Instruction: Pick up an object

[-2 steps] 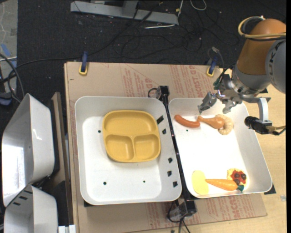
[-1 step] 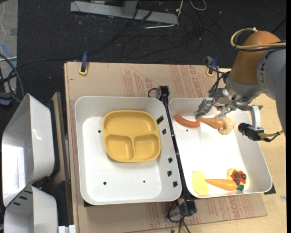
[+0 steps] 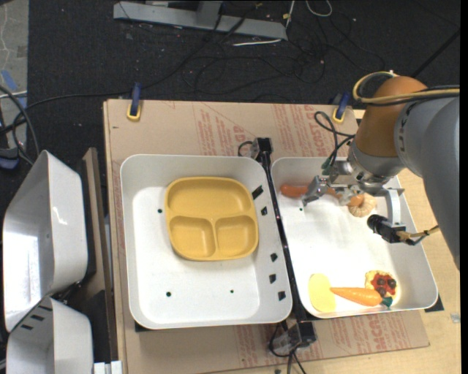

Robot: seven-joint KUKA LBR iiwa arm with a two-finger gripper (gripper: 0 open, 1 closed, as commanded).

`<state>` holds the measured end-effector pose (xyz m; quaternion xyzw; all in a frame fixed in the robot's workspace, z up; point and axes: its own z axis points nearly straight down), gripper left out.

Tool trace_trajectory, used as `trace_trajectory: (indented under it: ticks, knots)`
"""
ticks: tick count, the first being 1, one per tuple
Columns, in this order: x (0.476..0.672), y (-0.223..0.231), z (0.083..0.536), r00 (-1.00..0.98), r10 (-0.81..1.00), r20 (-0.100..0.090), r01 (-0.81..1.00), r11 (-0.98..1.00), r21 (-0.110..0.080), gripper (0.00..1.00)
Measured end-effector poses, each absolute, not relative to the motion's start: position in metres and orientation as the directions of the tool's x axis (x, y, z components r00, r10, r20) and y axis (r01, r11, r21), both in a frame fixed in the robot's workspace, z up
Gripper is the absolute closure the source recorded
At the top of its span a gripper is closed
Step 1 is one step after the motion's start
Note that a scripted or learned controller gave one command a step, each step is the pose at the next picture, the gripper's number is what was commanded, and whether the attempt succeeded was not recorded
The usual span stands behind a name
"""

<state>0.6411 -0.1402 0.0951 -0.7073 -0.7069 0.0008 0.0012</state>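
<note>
Carrot: lying at right bin's near edge
Gripper: low over far end, grip can't be told

Robotics lab, test bench setup: a grey arm with an orange band is reaching over two white bins sitting side by side on a cardboard sheet that yellow clamps are pinning to the bench. Loose black cables are trailing across the dark floor past a metal rail, and spare white tubs are standing at the left. Toy food and a yellow divided plate are lying in the bins as props, so nothing here is looking like a home or kitchen.
</note>
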Motion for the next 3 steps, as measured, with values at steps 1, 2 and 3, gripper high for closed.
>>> trace_trajectory:
  ticks: [1, 2, 3]
  knots:
    - [0.643, -0.141, 0.109, 0.001, 1.000, -0.001, 1.000, -0.001, 0.002, 1.00]
    - [0.650, -0.149, 0.165, 0.001, 1.000, -0.002, 1.000, -0.001, 0.007, 1.00]
    - [0.654, -0.143, 0.211, -0.003, 1.000, -0.002, 1.000, 0.003, 0.007, 1.00]
